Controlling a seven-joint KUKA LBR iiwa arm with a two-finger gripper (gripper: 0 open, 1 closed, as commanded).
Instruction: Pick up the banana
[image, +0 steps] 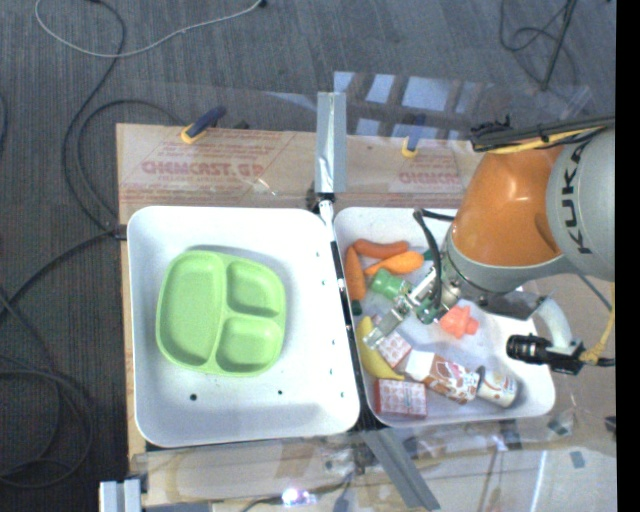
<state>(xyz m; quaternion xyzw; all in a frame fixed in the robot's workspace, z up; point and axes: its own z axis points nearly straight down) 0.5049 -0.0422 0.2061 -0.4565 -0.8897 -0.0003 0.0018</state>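
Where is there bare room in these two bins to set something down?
The left bin has bare white floor all around the green divided plate, widest along its front edge. The right bin is crowded: carrots, banana and packets fill its left and front, with the gripper over them.

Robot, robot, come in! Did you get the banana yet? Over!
Gripper low in the right bin, over the banana. No hold seen. Carrots and snack packets crowd it.
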